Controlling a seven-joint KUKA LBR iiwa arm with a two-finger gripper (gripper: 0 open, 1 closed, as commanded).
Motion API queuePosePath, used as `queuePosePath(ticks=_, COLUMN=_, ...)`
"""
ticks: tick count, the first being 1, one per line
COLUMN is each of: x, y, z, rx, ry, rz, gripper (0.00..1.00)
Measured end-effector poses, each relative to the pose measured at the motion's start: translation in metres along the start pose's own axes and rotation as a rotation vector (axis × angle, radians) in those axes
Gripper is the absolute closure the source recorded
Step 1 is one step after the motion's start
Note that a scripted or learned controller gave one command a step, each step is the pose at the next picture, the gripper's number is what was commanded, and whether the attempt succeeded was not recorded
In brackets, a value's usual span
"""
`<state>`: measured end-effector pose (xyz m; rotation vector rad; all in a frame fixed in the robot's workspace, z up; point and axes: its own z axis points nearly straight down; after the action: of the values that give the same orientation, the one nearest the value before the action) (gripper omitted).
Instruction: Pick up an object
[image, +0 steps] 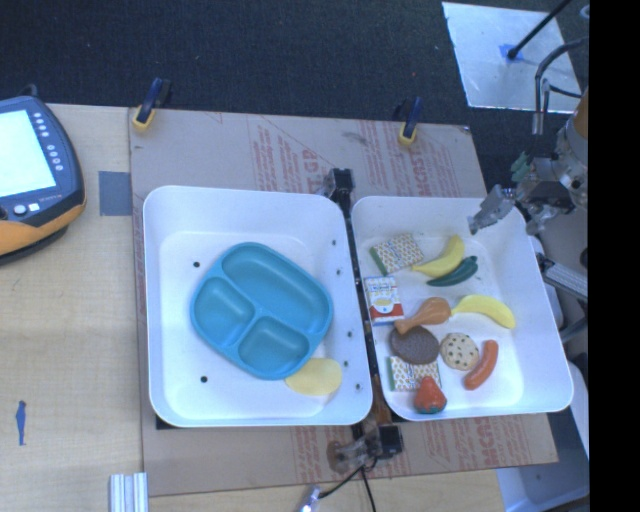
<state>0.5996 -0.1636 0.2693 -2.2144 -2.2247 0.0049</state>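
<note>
Wooden bench (70, 330), two white bins (160, 300), gripper (497, 208) (finger state unclear) above toy food's bin corner.

Teach pendant (30, 185) at left; two clamps (148, 103) behind.

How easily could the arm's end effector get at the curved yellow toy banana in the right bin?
Probably yes: the end effector hangs over that bin's upper edge, and the curved yellow toy banana lies uncovered, apart from its neighbours.
</note>
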Motion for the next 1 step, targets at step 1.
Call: queuePosePath(ticks=1, x=-0.0072, y=0.0251, z=0.0792, rx=0.002, ry=-0.001, rz=-0.002, gripper=0.00)
